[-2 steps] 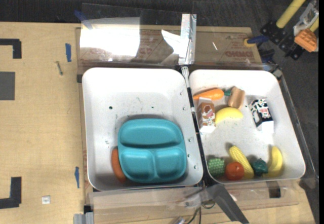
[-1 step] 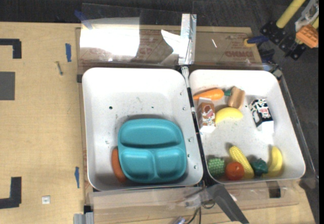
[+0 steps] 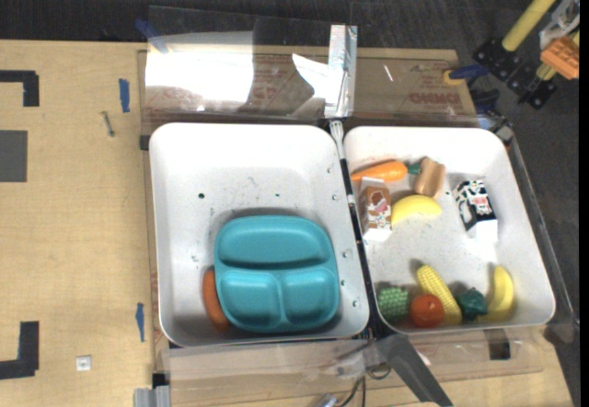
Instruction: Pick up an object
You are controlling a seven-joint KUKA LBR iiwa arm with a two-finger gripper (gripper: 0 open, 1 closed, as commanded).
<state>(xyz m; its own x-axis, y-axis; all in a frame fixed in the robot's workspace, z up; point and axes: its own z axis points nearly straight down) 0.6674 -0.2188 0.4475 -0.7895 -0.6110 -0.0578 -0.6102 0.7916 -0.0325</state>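
The right bin (image 3: 525, 228) holds several toy foods. A carrot (image 3: 382, 172), a brown roll (image 3: 429, 177) and a black-and-white carton (image 3: 474, 201) lie at its far side, with a yellow lemon (image 3: 416, 208) and a small brown packet (image 3: 375, 205) just in front of them. Along the near wall lie a corn cob (image 3: 437, 290), a banana (image 3: 502, 290), a red tomato (image 3: 426, 310), a green broccoli piece (image 3: 394, 301) and a dark green item (image 3: 471, 302). In the left bin (image 3: 239, 161) a teal divided tray (image 3: 276, 272) lies upside-up, partly covering an orange object (image 3: 213, 299).
A clear plastic sheet (image 3: 239, 74) and a metal bracket (image 3: 340, 69) stand behind the bins. A yellow-handled clamp (image 3: 543, 14) sits at the top right, off the bench. The bare wooden bench top (image 3: 64, 212) stretches to the left.
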